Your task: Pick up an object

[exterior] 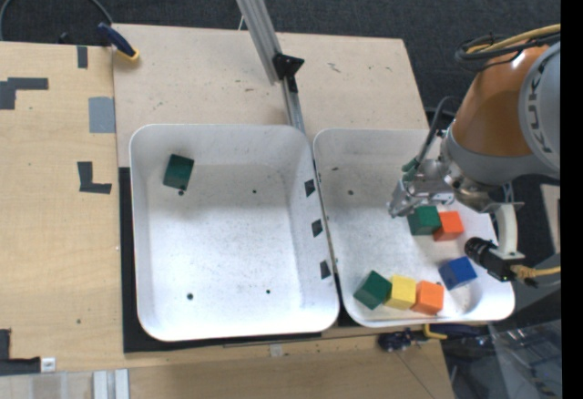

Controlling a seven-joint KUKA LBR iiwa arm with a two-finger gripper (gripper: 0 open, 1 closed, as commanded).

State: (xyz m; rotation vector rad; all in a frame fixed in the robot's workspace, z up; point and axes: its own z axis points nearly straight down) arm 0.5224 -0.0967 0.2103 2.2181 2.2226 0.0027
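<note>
the grey metal end effector (417, 197) is hanging low over the right-hand shallow white bin (364, 151), at the middle right of the frame, right against a dark green cube (424, 222) that is touching a small orange cube (449, 224); i cannot tell how it is set or whether anything is caught in it. judging from this, a closing grip is risking a snag on both cubes at once, or a shove that is sending the green one sliding toward the blue cube (457, 272) below.
</note>
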